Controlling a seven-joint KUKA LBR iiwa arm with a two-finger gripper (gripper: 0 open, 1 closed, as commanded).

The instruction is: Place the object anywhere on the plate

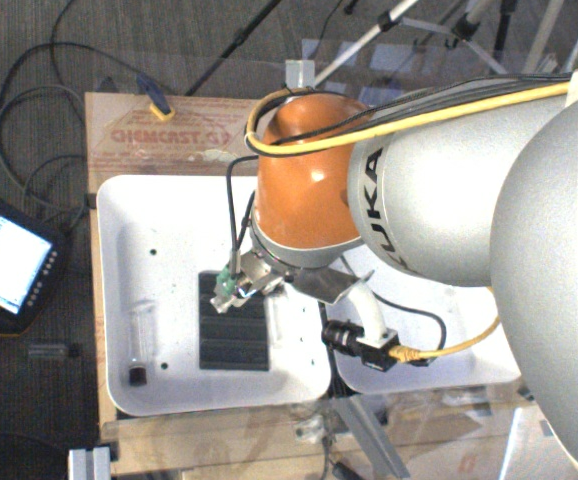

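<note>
In the left white bin (119,218) lies a black ribbed rectangular plate (235,340), flat, near the bin's front right. A clear tube-like object (143,330) with a small dark end (137,375) lies at the bin's front left, apart from the plate. My gripper (237,290) hangs under the orange wrist band (304,183), just over the plate's far edge. The wrist hides most of it. The clear object is about a hand's width to the gripper's left.
The right bin (469,363) is mostly covered by the grey arm. A black connector with a yellow cable (364,346) hangs over the divide between the bins. A cardboard sheet (159,133) lies behind the left bin; a lit tablet (9,263) sits at far left.
</note>
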